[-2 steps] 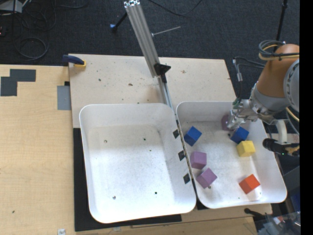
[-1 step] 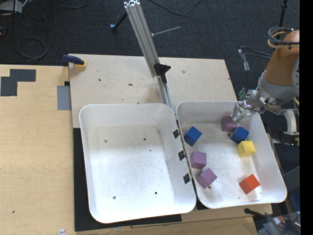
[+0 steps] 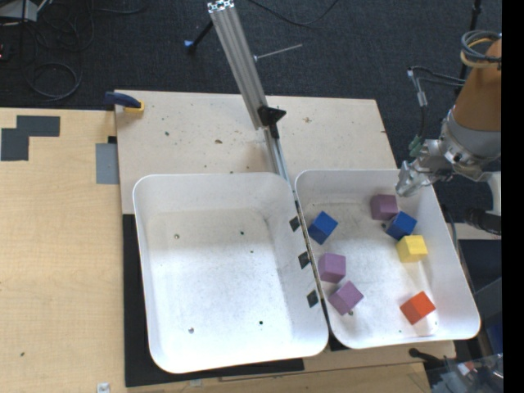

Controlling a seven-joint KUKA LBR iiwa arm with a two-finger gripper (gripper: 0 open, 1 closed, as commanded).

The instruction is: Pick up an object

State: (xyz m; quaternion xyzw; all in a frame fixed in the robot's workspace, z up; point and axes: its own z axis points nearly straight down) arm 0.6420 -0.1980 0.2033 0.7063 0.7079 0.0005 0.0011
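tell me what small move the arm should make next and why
Probably a short drop down and slightly toward the bin's middle. The gripper sits at the right bin's far rim, holding nothing, and the purple cube lies closest, with the blue cube just beyond.

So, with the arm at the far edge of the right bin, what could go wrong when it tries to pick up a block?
1. The purple foam cube and the dark blue cube touch, with the yellow cube close by; the pincer might push them instead of gripping one.
2. The pincer hangs near the right white bin's rim, so a descent could strike it.
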